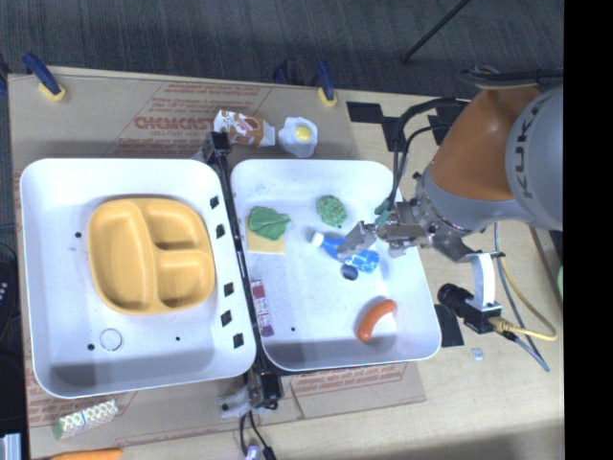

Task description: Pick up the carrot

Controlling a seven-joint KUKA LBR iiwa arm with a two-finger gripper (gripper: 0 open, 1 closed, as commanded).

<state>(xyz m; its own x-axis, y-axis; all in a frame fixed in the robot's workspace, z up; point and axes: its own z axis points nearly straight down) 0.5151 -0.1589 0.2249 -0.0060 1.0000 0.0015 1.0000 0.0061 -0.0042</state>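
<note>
Carrot [375, 319] lies below end effector [360, 237], apart from it; finger state cannot tell.

The grey, orange-banded arm [498, 166] reaches leftward, its wrist low over the bench.

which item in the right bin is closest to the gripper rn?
The blue bottle: it lies right at the gripper. The green broccoli-like piece, the leafy sandwich and the orange carrot all sit farther off.
</note>
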